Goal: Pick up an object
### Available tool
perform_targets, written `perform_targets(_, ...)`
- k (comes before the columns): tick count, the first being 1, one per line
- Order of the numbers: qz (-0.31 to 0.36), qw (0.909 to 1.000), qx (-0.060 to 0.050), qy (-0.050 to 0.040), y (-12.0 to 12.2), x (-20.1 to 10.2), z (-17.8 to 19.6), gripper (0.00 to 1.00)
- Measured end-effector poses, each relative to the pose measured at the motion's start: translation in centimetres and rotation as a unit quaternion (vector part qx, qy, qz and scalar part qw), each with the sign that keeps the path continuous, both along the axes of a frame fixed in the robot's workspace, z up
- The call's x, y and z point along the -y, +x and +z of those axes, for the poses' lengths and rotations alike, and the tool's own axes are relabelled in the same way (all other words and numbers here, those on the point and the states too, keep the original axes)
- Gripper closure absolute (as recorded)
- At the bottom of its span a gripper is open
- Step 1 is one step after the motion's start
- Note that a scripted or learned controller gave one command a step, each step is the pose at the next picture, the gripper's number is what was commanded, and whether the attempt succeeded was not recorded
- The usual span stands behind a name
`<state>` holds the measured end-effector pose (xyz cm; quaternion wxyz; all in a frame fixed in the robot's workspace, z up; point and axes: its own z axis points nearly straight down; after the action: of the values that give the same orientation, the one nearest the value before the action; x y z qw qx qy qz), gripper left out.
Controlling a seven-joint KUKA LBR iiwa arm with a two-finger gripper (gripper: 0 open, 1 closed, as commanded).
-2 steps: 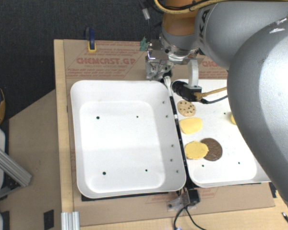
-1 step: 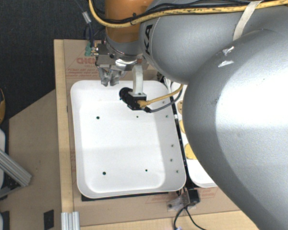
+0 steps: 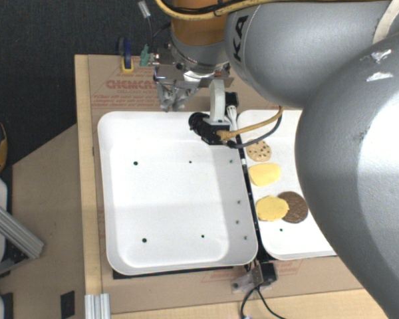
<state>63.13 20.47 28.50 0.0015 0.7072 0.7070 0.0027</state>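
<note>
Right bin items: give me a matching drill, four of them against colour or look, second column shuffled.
Column one:
1. Item farthest back in the right bin
2. Item just in front of it
3. Item nearest the divider, toward the front
4. Item touching that one on its right

Column two:
A. Dark brown round disc
B. Pale yellow, oval
C. Tan round cookie with dark specks
D. Yellow, roundish, overlapping a brown disc

Pairs: 1-C, 2-B, 3-D, 4-A
</note>
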Motion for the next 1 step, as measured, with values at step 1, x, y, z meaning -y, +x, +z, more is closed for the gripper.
perform_targets(1, 0.001, 1.0, -0.001, -0.0002, 0.06, -0.49, 1.77, 1.0)
